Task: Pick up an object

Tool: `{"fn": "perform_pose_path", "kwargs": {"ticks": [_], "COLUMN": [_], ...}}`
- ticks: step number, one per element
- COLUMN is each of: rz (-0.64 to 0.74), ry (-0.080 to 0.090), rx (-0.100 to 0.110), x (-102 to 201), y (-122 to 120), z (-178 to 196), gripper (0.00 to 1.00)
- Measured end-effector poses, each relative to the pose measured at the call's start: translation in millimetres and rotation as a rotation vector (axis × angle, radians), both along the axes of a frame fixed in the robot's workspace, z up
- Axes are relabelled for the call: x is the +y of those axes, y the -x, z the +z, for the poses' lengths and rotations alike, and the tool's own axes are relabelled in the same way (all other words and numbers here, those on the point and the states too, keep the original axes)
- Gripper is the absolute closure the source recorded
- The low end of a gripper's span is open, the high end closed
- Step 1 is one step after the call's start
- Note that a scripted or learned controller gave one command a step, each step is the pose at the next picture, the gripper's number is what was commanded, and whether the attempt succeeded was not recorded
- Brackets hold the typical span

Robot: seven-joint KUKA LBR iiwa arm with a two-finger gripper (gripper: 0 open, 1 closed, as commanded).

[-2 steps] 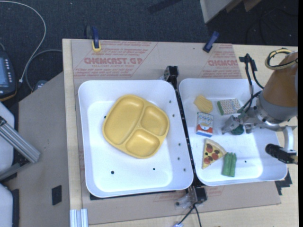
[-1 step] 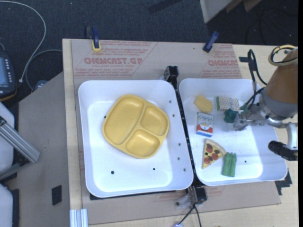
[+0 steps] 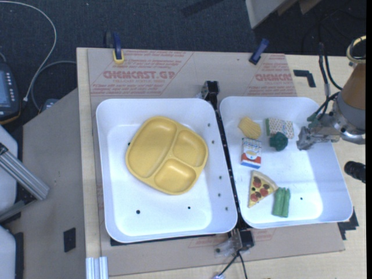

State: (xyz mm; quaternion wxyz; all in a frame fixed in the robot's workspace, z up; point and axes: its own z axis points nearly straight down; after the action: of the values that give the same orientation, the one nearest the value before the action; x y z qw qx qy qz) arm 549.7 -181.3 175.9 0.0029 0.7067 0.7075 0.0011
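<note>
The right bin [image 3: 314, 173] holds several toy foods: a yellow corn piece [image 3: 249, 127], a patterned white packet [image 3: 280, 126], a dark green broccoli [image 3: 278, 141], a small red-and-white carton [image 3: 251, 153], a pizza slice [image 3: 260, 189] and a green vegetable [image 3: 282, 202]. My gripper [image 3: 306, 140] hangs at the bin's right side, just right of the broccoli and apart from it. Nothing shows between its fingers.
The left bin [image 3: 110, 156] holds a yellow divided plate [image 3: 167, 154]. A black divider strip [image 3: 224, 161] runs between the bins. Cardboard lies under both. Cables and clamps sit along the back edge, and the arm's grey body [image 3: 354, 97] enters from the right.
</note>
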Motion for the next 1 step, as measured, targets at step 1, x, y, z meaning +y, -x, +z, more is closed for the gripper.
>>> {"fn": "perform_pose_path", "kwargs": {"ticks": [1], "rz": [0.001], "ry": [0.0], "rx": [-0.002], "x": [2.7], "y": [-11.5], "z": [53.7], "gripper": [1.0]}}
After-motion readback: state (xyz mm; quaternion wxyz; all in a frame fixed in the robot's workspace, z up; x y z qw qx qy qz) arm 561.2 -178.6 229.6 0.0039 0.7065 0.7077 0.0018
